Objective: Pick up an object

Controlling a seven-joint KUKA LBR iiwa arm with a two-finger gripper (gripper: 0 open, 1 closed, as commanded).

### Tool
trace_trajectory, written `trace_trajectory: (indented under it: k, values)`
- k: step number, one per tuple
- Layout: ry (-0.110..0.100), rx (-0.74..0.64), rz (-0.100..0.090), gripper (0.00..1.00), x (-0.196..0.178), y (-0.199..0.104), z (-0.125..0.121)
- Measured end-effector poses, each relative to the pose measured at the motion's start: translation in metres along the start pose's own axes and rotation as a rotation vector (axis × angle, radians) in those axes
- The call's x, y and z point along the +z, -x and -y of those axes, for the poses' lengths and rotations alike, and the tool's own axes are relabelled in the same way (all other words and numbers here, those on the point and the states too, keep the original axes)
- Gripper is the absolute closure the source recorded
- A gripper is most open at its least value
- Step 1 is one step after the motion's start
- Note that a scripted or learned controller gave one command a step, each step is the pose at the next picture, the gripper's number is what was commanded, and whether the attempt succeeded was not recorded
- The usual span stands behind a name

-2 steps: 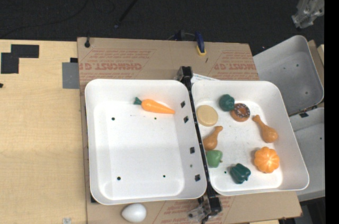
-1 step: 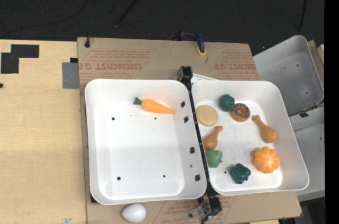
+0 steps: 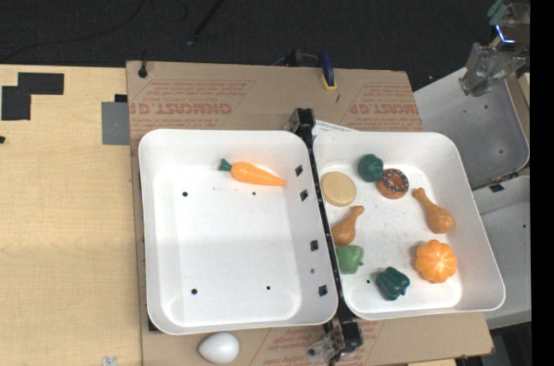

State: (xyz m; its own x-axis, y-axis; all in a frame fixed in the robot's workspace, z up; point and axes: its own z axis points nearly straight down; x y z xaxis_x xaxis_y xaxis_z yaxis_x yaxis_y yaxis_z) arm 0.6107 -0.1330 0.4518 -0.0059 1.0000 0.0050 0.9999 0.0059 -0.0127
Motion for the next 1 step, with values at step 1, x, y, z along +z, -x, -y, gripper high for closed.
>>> trace_trajectory:
  k: [1]
  values:
    - [0.018,0.001,0.007,1.00,-0.0781,0.0047,-0.0339]
